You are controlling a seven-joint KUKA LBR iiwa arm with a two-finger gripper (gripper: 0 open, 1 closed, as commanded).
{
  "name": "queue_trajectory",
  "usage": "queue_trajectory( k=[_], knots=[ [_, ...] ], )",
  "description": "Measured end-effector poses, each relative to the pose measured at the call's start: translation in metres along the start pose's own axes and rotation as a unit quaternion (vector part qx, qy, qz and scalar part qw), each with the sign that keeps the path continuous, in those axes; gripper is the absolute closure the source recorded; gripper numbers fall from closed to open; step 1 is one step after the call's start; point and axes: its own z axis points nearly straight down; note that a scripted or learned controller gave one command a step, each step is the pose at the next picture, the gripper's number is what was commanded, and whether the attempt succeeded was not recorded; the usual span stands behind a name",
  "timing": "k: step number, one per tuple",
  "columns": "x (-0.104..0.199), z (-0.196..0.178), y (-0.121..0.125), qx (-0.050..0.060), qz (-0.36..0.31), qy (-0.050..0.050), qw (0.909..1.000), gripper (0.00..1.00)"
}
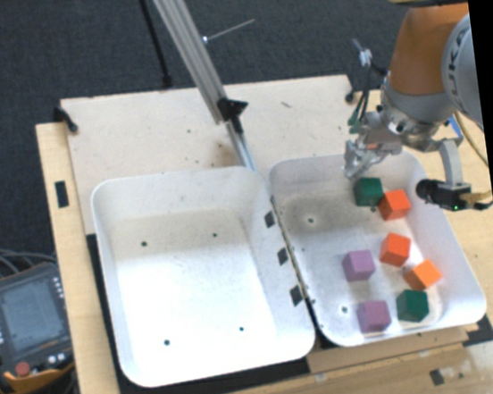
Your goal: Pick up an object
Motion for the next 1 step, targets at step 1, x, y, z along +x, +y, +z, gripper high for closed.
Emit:
queue_trajectory(
  k=[1],
  knots=[
    [-0.0014, -0.0320, 0.0014, 0.001, -0.003, 0.000, 1.0000, 1.00]
  ],
)
